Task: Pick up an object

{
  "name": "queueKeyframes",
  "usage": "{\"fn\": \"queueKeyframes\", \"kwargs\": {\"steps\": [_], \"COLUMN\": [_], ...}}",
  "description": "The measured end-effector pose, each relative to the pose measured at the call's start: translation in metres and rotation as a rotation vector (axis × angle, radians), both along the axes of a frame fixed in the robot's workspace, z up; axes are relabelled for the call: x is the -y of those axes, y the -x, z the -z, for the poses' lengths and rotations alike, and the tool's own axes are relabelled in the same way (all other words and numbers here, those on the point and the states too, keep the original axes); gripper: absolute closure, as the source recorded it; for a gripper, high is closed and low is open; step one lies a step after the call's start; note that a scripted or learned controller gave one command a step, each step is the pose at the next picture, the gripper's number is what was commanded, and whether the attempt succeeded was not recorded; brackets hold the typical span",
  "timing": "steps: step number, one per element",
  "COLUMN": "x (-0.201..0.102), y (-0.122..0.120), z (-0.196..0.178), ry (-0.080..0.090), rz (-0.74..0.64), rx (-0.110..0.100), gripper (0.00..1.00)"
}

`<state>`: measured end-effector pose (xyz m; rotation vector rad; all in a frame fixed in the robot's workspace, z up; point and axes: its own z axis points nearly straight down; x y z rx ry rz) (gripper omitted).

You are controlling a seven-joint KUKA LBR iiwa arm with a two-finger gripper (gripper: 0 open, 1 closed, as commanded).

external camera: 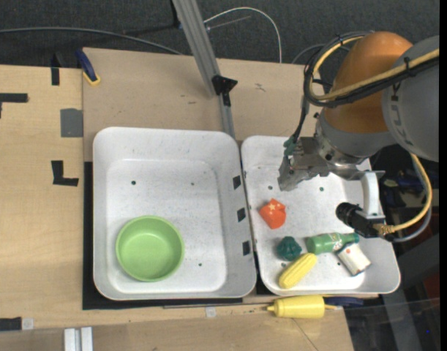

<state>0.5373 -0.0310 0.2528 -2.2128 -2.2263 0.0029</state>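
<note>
1. Over the right-hand bin, the tool hangs at the end of the grey and orange arm; whether it is open or closed cannot be told from this angle, and nothing can be seen in its grip.
2. Just below the tool and slightly to its left lies a small orange toy, the nearest candidate for the pick. It looks light, hard and chunky, likely plastic, so a pinch across its middle should hold if the tool comes down squarely.
3. Farther below the tool sit a dark green piece and a yellow corn cob, close together. The cob's rounded sides may roll, so it is best taken across its width, near mid-length.
4. Below and to the tool's right, a green bottle lies on its side beside a small white block. The bottle looks smooth and could slip; its body offers more hold than its neck.
5. Well to the tool's left, a green bowl rests in the other bin. Only its thin rim would suit a pinch.
6. Beyond the bins' near edge, a yellow bottle lies on the table.
</note>
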Motion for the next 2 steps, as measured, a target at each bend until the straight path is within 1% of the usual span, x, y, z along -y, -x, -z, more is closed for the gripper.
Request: {"fn": "queueKeyframes", "kwargs": {"steps": [1, 2], "x": [-0.055, -0.108], "y": [0.005, 0.001], "z": [-0.002, 0.005], "ry": [-0.001, 0.0], "rz": [-0.001, -0.001], "rx": [0.0, 0.001], "gripper": [1.0, 1.0]}}
